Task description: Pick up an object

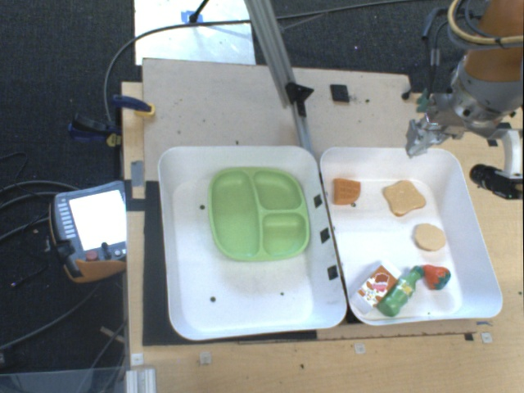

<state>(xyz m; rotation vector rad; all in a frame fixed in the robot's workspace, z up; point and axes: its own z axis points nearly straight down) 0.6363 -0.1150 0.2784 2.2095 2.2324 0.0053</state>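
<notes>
The right bin point(471, 219) holds an orange-brown block point(346, 191) at its far left, a slice of toast point(404, 197), a round tan biscuit point(429, 237), a green bottle point(400, 292), a red strawberry-like piece point(436, 277) and a small printed carton point(376, 286). My gripper point(418, 140) hangs over the far rim of this bin, above and just behind the toast, with nothing visibly held.
The left bin point(184, 260) carries a green divided plate point(259, 213). A slanted metal pole point(274, 47) rises behind the bins. A tablet-like handset point(92, 229) lies off the bench at left, among cables.
</notes>
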